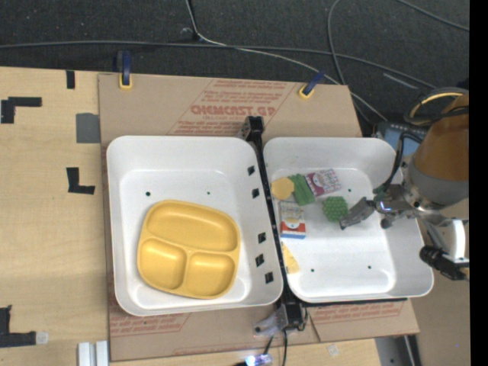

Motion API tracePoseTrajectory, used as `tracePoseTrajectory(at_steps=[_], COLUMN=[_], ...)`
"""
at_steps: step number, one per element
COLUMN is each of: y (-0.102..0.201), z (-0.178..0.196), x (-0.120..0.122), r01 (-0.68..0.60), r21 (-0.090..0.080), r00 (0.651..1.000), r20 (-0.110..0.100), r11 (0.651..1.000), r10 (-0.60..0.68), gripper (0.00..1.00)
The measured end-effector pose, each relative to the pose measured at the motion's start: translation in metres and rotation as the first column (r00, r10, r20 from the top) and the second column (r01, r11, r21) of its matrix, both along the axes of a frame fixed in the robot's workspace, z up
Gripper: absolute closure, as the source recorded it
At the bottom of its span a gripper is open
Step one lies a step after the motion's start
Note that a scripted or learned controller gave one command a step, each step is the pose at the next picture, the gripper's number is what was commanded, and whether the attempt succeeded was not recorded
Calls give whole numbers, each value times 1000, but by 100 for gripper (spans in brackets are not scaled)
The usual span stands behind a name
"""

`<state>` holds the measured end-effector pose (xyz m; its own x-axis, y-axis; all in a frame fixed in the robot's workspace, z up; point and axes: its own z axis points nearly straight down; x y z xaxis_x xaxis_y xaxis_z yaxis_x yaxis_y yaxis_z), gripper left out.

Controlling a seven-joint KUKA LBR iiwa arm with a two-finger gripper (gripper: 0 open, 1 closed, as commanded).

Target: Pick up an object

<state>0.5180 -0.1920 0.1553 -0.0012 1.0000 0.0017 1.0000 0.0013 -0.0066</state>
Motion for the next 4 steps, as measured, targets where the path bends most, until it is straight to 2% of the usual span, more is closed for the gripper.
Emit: tracePoseTrajectory(at_steps=[1,2,3,4], y=[8,8,11,11], z=[-49,-36,22,60], x=[-7,-6,-14,-12], r01=[0,-1,0,0], r21=[0,0,-2,-3], r00=[1000,1000,1000,1000], r20=[1,3,9,10], r11=[1000,1000,1000,1000], r10=[0,1,0,0], gripper=[0,100,100,100])
